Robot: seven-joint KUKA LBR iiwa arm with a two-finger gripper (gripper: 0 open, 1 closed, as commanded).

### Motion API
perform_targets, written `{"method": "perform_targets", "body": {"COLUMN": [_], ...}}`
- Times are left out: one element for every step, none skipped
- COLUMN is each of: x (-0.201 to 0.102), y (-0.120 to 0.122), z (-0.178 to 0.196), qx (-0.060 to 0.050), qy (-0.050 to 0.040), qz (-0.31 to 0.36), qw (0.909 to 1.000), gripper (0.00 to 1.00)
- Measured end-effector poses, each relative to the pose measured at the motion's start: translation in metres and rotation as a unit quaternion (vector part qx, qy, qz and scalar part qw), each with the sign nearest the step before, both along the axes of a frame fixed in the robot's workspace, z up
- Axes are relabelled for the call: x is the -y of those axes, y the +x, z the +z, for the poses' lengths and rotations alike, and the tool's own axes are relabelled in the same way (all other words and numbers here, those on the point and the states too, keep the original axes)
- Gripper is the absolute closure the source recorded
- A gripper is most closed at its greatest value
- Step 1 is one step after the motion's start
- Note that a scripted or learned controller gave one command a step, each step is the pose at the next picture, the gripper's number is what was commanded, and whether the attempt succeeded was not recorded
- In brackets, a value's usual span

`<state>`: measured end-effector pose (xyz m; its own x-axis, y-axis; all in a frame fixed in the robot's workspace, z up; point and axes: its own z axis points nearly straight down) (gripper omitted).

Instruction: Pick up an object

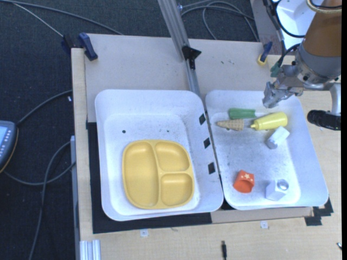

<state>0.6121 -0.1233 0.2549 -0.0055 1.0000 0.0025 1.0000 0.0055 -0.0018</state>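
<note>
Camera view: the gripper (270, 98) hangs over the far edge of the right bin (303, 145); whether it is released or clenched cannot be determined. Nothing is grasped. Nearest it lie the green object (242, 113) and yellow bottle (269, 121), near the bin's far wall.

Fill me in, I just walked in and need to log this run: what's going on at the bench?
A grey robot arm reaches in from the right, its end effector hovering over the far edge of the right bin. It holds nothing. Below it lie a green piece, a yellow bottle and a corn cob; nearer sit an orange cup and two grey blocks. The left bin holds a yellow divided tray.
</note>
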Motion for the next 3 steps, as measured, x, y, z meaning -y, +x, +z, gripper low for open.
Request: {"method": "perform_targets", "body": {"x": [-0.052,-0.107,-0.159], "y": [-0.004,0.004,0.012], "z": [-0.010,-0.024,-0.016], "qx": [-0.001,-0.001,0.002], "qy": [0.0002,0.0001,-0.0002], "qz": [0.000,0.001,0.001], "qw": [1.0000,1.0000,1.0000], "gripper": [1.00,1.00,1.00]}}
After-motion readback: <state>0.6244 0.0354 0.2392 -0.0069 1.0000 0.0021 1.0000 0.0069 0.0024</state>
